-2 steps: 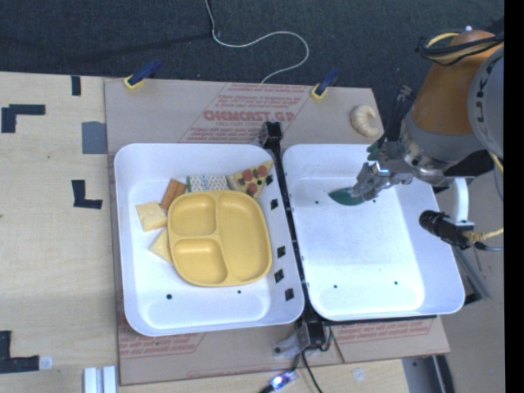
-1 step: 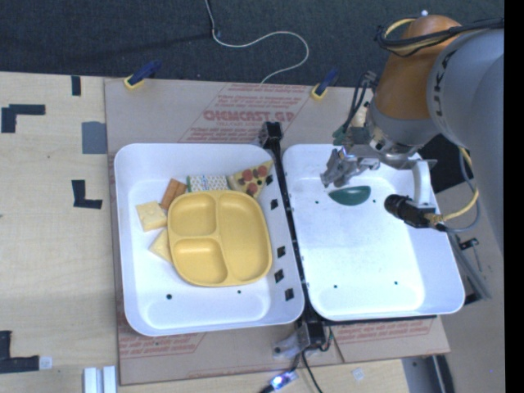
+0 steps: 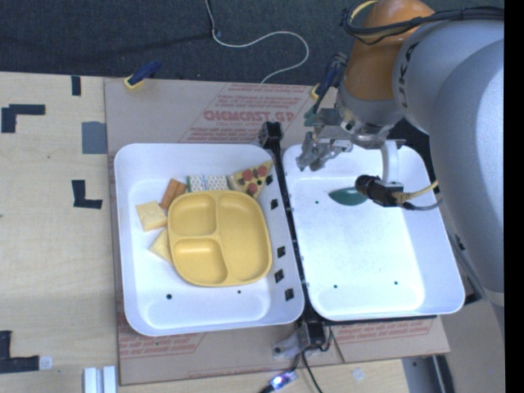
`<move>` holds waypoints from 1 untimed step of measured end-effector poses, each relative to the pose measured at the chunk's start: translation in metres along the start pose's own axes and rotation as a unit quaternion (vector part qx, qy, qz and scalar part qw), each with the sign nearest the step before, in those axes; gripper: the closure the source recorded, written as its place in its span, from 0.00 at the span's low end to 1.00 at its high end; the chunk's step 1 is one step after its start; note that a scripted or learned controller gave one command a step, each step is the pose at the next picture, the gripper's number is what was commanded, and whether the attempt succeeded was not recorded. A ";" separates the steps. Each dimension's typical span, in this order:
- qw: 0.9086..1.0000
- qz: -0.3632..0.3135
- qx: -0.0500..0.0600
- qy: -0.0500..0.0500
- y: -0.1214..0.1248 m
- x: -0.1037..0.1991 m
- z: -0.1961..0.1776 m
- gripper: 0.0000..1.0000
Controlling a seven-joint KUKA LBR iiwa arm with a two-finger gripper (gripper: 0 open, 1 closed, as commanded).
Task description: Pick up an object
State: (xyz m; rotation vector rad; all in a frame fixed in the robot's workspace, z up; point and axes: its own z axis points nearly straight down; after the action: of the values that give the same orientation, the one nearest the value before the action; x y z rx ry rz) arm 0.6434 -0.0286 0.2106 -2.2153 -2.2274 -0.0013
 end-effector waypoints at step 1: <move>1.000 0.001 0.000 0.000 0.026 0.015 -0.007 1.00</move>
State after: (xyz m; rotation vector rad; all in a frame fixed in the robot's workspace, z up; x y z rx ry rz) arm 0.6689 -0.0138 0.2178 -2.2180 -2.2251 -0.0016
